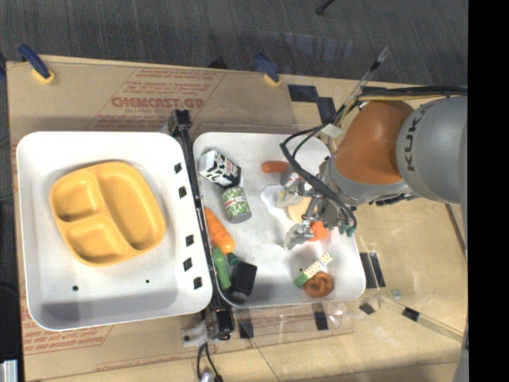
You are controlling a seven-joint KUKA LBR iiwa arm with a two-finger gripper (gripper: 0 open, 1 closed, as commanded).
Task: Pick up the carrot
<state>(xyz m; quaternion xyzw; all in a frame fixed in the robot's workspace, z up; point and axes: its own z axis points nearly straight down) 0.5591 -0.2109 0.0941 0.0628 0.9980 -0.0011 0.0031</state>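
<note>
The carrot [217, 228] lies along the left wall of the right bin [262, 146], its orange body pointing up-left and its green top [220, 266] toward the front. My gripper [302, 228] hangs low over the middle-right of the same bin, about a hand's width to the right of the carrot and apart from it. A small orange-red piece [320, 231] sits right beside the gripper's tip; whether it is held is unclear. The grey arm with its orange band [374, 142] reaches in from the right.
The right bin also holds a black-and-white can [218, 166], a green-labelled can [235, 204], a small sausage [274, 167], a white item [278, 197], a black block [242, 279] by the carrot's top, and a brown ring [318, 284]. A yellow divided tray [107, 212] fills the left bin [48, 309].
</note>
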